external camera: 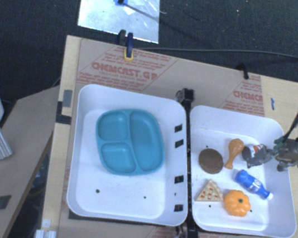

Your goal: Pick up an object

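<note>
At right of frame, gripper (pixel 256 156) low in right bin (pixel 276 221) beside drumstick (pixel 234 151) and blue bottle (pixel 252 184); finger state can't tell. Nothing lifted yet, grasp remains.

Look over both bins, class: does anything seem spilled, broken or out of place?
Nothing stands out. The blue divided plate lies flat in the left bin; the drumstick, brown patty, bottle, wedge and pumpkin lie apart in the right bin.
</note>
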Motion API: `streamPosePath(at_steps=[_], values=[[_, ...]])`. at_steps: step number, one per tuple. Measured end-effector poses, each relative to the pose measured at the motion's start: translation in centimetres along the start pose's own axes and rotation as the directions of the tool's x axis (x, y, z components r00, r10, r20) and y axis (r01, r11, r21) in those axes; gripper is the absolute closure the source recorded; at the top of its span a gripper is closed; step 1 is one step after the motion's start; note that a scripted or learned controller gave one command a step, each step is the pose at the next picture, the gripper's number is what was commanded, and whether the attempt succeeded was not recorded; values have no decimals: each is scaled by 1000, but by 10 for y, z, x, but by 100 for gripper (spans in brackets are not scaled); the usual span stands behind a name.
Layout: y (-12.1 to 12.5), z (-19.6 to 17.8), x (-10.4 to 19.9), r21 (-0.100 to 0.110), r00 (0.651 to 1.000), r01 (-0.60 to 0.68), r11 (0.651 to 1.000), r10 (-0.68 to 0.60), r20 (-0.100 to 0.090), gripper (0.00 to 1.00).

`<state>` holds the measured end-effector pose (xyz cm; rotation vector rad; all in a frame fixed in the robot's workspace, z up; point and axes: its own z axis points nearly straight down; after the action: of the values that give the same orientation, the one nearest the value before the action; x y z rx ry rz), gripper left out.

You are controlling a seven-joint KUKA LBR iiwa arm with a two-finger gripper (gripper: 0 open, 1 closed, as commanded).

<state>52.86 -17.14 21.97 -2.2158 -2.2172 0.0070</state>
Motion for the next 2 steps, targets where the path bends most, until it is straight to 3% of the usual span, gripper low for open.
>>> streamPosePath(at_steps=[1, 2], values=[[2, -5, 0, -10, 1000, 3, 1000, -3, 2, 0], [5, 57, 0, -4, 1000, 1, 1000, -1, 1, 0]])
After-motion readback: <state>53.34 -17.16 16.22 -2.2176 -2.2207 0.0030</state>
